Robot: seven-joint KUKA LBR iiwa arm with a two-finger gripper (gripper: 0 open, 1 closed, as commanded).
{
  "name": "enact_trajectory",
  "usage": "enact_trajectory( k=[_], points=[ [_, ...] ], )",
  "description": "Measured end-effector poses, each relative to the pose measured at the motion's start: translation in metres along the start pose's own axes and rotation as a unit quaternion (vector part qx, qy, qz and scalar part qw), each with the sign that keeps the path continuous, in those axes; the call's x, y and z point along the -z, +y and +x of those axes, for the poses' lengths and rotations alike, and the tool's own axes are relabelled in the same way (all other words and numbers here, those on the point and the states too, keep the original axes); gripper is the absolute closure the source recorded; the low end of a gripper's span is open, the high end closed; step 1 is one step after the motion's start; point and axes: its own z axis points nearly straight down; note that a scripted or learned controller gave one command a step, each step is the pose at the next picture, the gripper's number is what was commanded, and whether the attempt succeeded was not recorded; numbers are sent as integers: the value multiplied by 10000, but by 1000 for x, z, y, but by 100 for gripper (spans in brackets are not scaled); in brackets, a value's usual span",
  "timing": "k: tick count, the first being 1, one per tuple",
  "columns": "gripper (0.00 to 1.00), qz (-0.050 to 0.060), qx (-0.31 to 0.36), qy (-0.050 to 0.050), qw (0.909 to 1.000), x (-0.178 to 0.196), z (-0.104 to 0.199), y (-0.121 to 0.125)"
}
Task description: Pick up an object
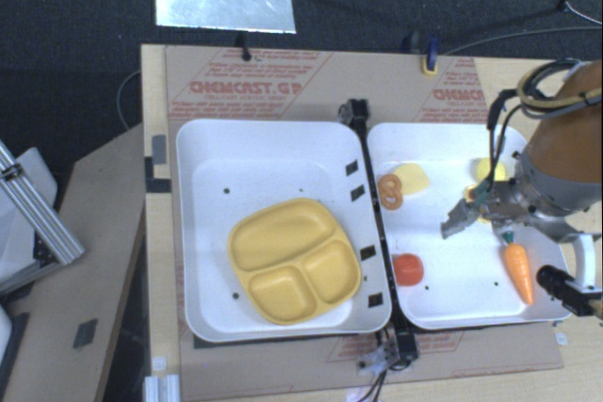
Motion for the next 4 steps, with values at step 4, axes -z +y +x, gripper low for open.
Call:
enact_trajectory(
  k=[4],
  points=[
    [0,-60,-5,-10,10000,-124,-3,12]
  ],
)
